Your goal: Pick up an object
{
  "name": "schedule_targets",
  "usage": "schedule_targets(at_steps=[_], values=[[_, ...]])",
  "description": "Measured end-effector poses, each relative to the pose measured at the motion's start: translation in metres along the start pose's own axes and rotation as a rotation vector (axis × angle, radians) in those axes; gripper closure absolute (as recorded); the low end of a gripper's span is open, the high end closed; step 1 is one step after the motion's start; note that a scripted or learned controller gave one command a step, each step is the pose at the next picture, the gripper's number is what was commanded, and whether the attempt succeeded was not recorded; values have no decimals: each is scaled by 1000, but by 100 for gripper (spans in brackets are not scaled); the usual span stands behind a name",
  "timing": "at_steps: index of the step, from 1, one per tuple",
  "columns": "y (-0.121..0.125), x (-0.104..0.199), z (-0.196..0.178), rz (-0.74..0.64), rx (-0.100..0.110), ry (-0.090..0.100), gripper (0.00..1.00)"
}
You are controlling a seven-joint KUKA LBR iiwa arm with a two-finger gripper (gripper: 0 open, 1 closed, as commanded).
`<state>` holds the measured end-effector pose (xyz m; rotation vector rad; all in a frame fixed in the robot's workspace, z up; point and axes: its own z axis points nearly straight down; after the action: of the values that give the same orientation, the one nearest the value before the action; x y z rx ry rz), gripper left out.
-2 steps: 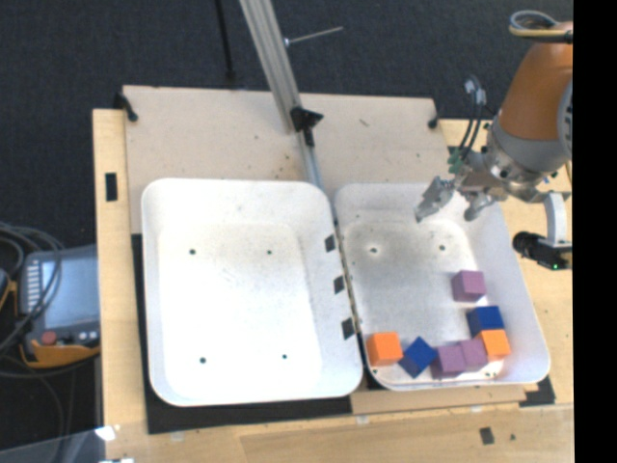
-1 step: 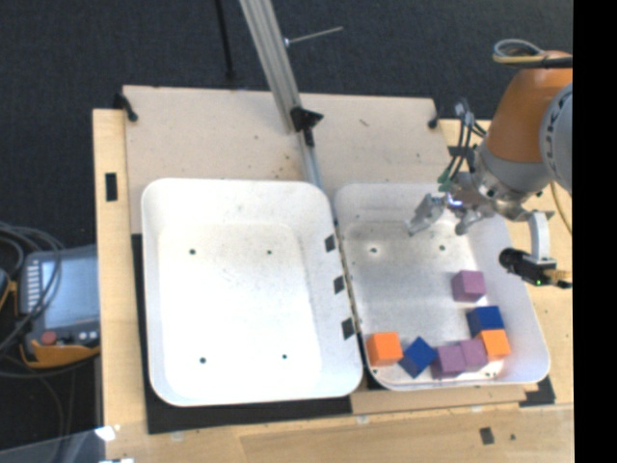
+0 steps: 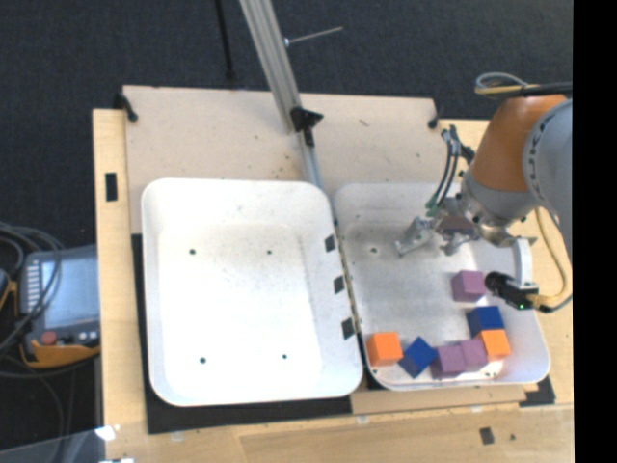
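My gripper hangs over the upper middle of the right bin, its two fingers spread open with nothing between them. Several small blocks lie in that bin. A purple block sits alone below and right of the gripper, apart from it. Along the bin's near edge lie an orange block, a blue block, two purple blocks, another orange block and a second blue block.
The left bin stands beside the right one. A slanted metal post rises from the back, between the bins. A screen unit with cables sits off the bench's left side.
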<state>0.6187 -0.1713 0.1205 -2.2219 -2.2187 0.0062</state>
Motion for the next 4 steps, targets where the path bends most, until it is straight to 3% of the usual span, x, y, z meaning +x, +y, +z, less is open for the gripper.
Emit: schedule_targets(at_steps=[1,2,3,4], values=[[3,-1,-15,4,-10,0,100],[6,-1,-80,-4,-12,-1,100],[7,-2,-121,-5,-10,0,100],[-8,48,-111,-6,-5,2,100]])
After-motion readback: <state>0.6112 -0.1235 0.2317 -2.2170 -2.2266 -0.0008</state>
